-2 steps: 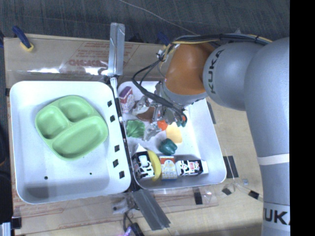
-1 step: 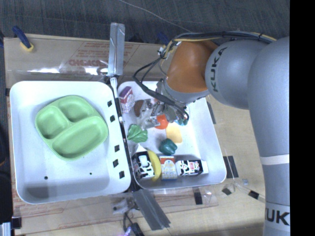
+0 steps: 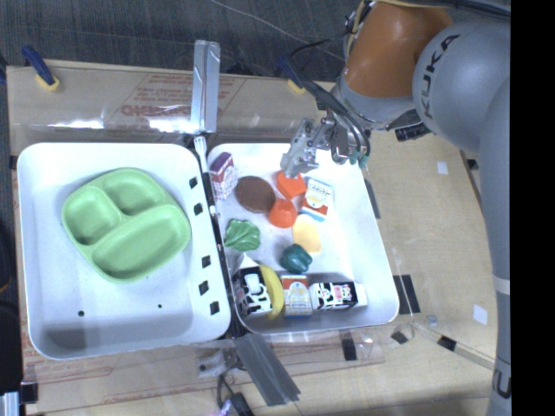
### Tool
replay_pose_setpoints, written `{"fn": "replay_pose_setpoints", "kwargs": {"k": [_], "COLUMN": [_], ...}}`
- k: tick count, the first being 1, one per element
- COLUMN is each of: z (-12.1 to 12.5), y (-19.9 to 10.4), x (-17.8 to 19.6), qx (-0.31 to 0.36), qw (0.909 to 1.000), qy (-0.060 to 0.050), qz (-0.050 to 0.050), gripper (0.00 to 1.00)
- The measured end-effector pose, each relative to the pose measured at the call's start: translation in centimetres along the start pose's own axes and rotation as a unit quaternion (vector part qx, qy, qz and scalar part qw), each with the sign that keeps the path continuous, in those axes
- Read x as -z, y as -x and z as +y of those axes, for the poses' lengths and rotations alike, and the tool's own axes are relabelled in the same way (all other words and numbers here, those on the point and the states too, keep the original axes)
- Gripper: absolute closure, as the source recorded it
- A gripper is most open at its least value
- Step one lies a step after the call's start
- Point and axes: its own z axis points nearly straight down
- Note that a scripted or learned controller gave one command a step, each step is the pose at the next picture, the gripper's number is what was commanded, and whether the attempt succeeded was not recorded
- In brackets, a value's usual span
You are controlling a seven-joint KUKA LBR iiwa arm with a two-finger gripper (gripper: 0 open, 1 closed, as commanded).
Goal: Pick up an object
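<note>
My gripper (image 3: 297, 160) hangs over the back of the right bin (image 3: 379, 267), its fingers pointing down just above an orange toy (image 3: 290, 185). Nothing is visibly held between them. Close by lie a brown round piece (image 3: 255, 194), an orange ball-like piece (image 3: 283, 213), a yellow lemon-like piece (image 3: 306, 232), a small orange-and-white carton (image 3: 317, 196) and a small milk carton (image 3: 224, 173). Nearer the front are a green leafy toy (image 3: 242, 235), a dark green pepper (image 3: 296, 257), a banana (image 3: 272, 289) and small cartons (image 3: 333, 295).
The left bin (image 3: 52, 319) holds a green divided plate (image 3: 127, 223). A metal divider (image 3: 205, 85) stands between the bins at the back. The grey arm with its orange band (image 3: 390, 42) reaches in from the upper right.
</note>
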Motion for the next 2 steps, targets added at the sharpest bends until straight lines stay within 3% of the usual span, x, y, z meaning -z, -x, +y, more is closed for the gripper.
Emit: {"fn": "replay_pose_setpoints", "kwargs": {"k": [1, 2], "z": [-2.2, 2.0], "y": [-1.0, -0.5], "x": [-3.3, -10.6], "qx": [-0.008, -0.042], "qw": [1.0, 0.9991], "qy": [0.0, 0.001], "qz": [0.005, 0.008], "gripper": [1.0, 1.0]}}
